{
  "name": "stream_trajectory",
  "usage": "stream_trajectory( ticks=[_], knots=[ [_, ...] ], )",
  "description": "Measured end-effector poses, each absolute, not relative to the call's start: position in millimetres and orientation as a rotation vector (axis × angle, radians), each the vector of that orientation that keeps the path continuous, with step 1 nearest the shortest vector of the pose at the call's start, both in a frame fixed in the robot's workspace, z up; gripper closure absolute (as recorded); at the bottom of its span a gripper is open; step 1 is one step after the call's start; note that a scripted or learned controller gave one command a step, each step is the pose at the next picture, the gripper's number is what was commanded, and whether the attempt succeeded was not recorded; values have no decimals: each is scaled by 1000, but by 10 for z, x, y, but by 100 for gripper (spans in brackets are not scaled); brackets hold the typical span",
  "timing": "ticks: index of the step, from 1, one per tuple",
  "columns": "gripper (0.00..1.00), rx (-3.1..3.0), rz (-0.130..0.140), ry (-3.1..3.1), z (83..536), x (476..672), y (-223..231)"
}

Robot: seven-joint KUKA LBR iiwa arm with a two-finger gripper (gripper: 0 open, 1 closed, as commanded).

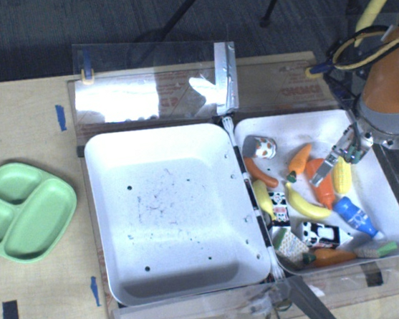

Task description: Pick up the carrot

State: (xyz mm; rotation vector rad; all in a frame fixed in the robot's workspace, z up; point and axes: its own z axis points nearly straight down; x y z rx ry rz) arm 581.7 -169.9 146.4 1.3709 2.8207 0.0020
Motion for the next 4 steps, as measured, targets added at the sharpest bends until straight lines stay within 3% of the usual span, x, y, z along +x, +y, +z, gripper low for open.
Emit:
stream_trajectory(
  ticks=[1, 2, 3, 4],
  knots=[
    [0, 1190, 3, 2898, 866, 6306, -1465],
    [100, 1193, 7, 2888, 989, 6325, -1480],
    [0, 1193, 7, 2888, 988, 6324, -1480],
    [0, 1303, 3, 2856, 863, 6295, -1220]
  ],
)
